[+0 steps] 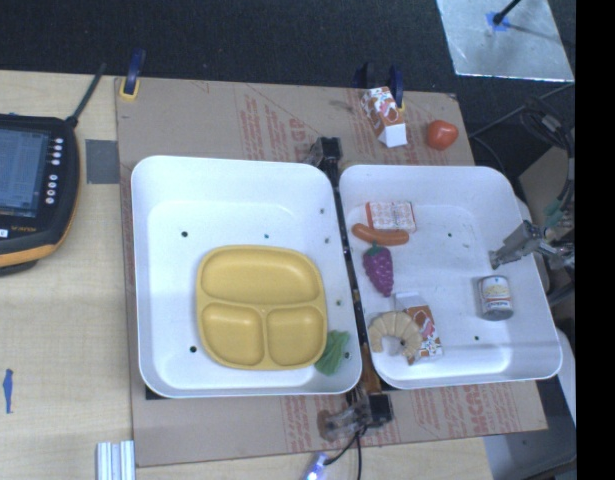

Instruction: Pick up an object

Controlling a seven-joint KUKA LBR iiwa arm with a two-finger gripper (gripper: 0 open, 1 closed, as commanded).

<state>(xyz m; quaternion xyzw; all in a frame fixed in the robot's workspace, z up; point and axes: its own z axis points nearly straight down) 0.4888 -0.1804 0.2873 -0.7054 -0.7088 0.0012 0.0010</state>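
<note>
1. The small tin stood upright in the right bin, nearest the arm's side and so the handiest pick.
2. The end effector hovered just above it, fingers apart, holding nothing.
3. The toy foods lay grouped along that bin's left wall.

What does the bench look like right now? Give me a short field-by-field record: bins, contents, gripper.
left bin: yellow divided plate, green item at the plate's lower right corner
right bin: small carton, hot dog, purple grapes, croissant lying partly on a packet, can
outside bins: juice box and red tomato on the cardboard behind the right bin
gripper: over the right bin's right side, above the can, holding nothing visible
</note>
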